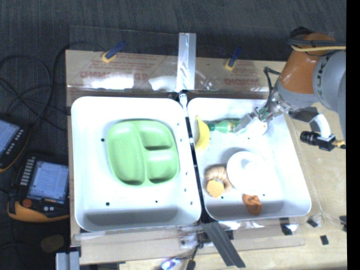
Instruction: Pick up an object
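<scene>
Camera view: hand point(251, 121) low over green bottle point(223, 126), right bin point(292, 151); finger state unclear.

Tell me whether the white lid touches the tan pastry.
Touching: the camera view shows the white lid overlapping the tan pastry with no bin floor between them.

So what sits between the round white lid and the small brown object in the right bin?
Camera view: bare bin floor separates white lid from brown object.
</scene>
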